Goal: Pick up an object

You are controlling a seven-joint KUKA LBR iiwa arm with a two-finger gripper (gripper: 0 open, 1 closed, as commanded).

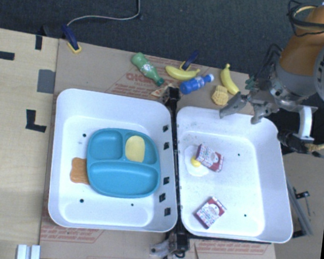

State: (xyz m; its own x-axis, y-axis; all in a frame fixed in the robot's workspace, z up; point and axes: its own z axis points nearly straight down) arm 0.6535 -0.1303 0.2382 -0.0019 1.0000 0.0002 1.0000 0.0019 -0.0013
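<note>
Tabletop: pale wood-grain panels with black tape marks at the left, a brown cardboard sheet under the bins, and dark carpet beyond the far edge with a white cable lying on it.

Arm: grey with orange band, entering from the right and held above the far right corner of the right bin.

Left bin: holds a blue divided plate with a yellow oval piece in its far right compartment; a tan piece lies against the plate's left edge.

Right bin: holds two small red-and-white packets, one near the centre lying partly over a white disc with a yellow bit, the other nearer the front wall, well apart from the first.

End effector: over the right bin's far rim, fingers spread, nothing between them.

Behind the bins: a green bottle, two bananas, a blue bottle and a yellow corn-like piece, none in a bin.

Assessment: the approach step is in hand; no object is secured. The next move likely calls for travel inward over the right bin, alignment above one packet, then descent with the fingers straddling it. The front packet lies clear of its neighbours and appears the simpler target; both packets lie flat, so a shallow close may slip off.
</note>
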